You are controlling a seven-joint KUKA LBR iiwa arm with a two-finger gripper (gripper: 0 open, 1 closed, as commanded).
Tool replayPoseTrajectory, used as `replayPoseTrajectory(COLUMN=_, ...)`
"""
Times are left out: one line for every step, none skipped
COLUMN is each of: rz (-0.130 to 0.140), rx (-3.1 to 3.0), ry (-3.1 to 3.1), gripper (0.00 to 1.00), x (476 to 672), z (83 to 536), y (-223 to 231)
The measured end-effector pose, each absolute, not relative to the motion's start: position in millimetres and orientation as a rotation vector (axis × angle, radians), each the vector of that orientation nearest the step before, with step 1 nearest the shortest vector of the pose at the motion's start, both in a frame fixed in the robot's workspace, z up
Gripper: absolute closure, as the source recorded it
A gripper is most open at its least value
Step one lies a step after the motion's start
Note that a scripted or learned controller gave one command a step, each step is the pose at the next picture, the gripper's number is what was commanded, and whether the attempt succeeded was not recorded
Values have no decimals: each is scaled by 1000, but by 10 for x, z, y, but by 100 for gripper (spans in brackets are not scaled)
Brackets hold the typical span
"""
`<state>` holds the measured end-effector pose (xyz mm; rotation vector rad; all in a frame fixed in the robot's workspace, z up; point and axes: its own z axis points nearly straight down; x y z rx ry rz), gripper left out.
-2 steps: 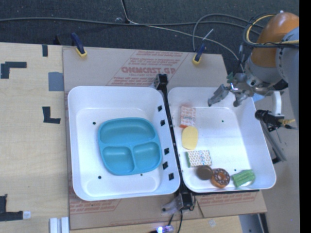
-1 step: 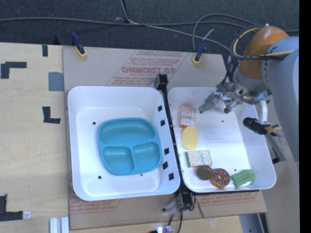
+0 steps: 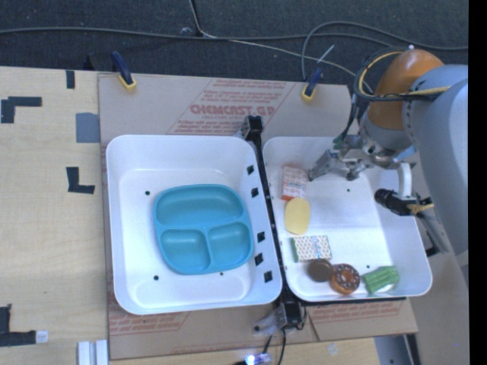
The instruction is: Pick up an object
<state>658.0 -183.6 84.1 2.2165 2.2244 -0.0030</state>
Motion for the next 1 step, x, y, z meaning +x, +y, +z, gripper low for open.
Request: replayPoseTrajectory(rz=-1, rx=2211, ry=2223, gripper=100, x=6593, z=970, y=-1837)
